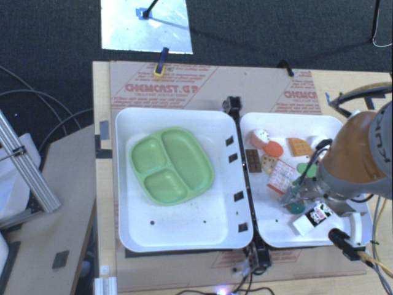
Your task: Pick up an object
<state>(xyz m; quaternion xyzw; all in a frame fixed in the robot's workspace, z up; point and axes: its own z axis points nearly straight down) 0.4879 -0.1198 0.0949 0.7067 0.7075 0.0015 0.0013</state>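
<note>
- Overhead, a slanted view looks down on a tabletop (184, 82) carrying two shallow white bins side by side.
- Left bin (132, 226): it holds a pale green divided plate (171, 165) with three compartments, lying flat.
- Right bin (270, 232): it holds a loose cluster of small items, and the grey and orange arm (359, 152) reaches over it from the right.
- The hand (296, 196) sits low in the right bin, near its front half. Whether it is wide, narrow or holding anything, I cannot tell; the wrist hides that detail.
- Closest to the hand is a small teal object (297, 207), touching or just beside its tip; this looks the likeliest thing to pick.
- Just beside it, toward the front right corner, lie a black-and-white patterned card or packet (318, 214) and a white block (303, 225).
- To the hand's left lies a red-and-white printed packet (281, 177), flat on the bin floor.
- Farther back are an orange round piece (272, 148), an orange cracker-like square (299, 146), a small white figure (262, 135), a brown bar (252, 159) and a green piece (304, 168).
- Handling judgement: the teal object looks small, light and probably hard plastic, so it may slip or skate on the smooth floor. Pinching across its narrow middle seems best.
- Flat packets would be harder, offering little edge to catch.
</note>
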